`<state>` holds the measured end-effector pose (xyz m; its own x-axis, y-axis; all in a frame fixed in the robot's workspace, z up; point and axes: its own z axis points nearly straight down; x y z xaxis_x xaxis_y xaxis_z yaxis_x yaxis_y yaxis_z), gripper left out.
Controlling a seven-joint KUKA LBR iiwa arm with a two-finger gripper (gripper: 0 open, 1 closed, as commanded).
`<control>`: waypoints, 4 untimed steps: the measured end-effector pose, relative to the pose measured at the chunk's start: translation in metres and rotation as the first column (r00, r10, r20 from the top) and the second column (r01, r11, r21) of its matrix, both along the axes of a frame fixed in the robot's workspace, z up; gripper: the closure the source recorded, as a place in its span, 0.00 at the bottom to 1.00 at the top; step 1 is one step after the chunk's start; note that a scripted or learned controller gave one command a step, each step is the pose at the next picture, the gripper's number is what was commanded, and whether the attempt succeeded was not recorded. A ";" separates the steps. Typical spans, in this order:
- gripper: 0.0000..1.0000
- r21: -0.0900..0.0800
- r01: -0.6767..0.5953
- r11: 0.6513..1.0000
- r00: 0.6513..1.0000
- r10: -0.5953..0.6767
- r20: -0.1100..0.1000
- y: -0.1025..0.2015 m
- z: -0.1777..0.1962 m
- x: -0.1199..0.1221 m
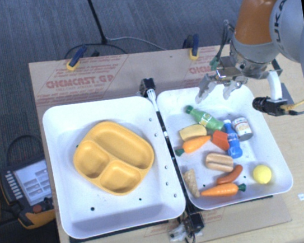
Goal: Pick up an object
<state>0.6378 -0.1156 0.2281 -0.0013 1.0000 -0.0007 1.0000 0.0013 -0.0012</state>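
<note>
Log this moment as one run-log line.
gripper: open, holding nothing | position: above right bin's far edge | nearest: green bottle

Two white bins (64,176); one yellow tray (114,157); two carrots (196,145); two bottles (203,118).

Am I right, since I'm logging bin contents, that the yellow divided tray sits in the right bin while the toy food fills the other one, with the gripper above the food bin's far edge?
Not quite. The camera view shows the yellow divided tray in the left bin; the toy food fills the right bin. The gripper does hang open above that food bin's far edge.
</note>
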 end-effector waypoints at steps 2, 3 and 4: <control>0.00 -0.009 -0.650 0.760 0.760 0.650 0.012 -0.015 -0.134 -0.031; 1.00 -0.009 -0.650 0.760 0.760 0.650 0.013 -0.014 -0.123 -0.030; 1.00 -0.015 -0.678 0.735 0.735 0.678 0.015 0.006 -0.131 -0.074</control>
